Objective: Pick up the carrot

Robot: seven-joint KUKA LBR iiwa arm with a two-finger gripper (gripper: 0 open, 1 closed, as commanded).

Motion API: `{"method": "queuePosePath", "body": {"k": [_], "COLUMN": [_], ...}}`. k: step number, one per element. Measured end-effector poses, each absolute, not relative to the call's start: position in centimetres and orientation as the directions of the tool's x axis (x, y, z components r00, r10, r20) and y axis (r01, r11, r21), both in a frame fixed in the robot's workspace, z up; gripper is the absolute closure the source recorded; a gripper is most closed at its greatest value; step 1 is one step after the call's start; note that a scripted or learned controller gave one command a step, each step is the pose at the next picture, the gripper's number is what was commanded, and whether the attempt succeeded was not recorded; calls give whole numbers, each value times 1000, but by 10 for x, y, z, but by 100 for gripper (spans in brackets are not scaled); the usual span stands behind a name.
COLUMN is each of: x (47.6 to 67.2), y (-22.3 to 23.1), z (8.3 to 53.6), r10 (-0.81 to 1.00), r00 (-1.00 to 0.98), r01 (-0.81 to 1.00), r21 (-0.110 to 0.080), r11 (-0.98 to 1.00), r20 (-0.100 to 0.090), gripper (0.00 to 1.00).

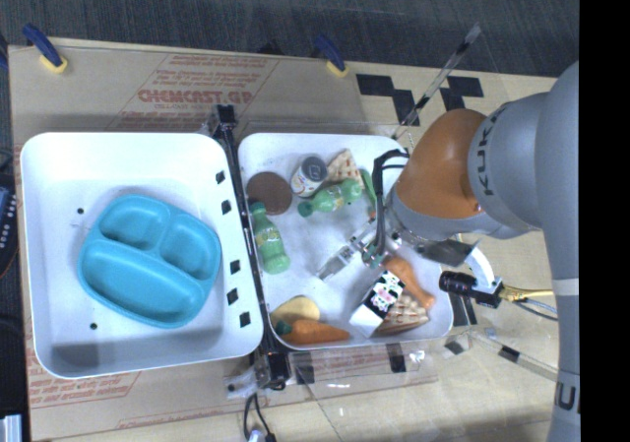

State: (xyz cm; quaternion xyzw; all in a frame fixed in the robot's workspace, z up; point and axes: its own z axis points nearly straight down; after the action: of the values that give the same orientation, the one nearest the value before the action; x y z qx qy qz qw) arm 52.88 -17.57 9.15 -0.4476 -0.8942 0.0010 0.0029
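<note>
Grey arm (472, 174) hangs over right bin (295, 150); jaws' state unclear; carrot (315, 334) apart.

A long orange carrot (317, 334) lay at the right-hand shallow white bin's (295, 150) near edge, touching a pale yellow rounded item (297, 309). The end effector (346, 258) hung above the bin's middle, apart from the carrot.
</note>
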Motion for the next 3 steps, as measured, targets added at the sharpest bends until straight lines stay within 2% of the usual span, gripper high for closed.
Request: {"method": "queuePosePath", "body": {"k": [1,2,3], "x": [530,544,534], "y": [-175,-210,-210], "z": [102,125,204], "r10": [793,733,201], "r00": [-609,-681,-980], "r01": [793,733,201], "r21": [-6,-3,-3], "r11": [609,681,980], "r20": [5,0,-4], "gripper": [100,100,100]}}
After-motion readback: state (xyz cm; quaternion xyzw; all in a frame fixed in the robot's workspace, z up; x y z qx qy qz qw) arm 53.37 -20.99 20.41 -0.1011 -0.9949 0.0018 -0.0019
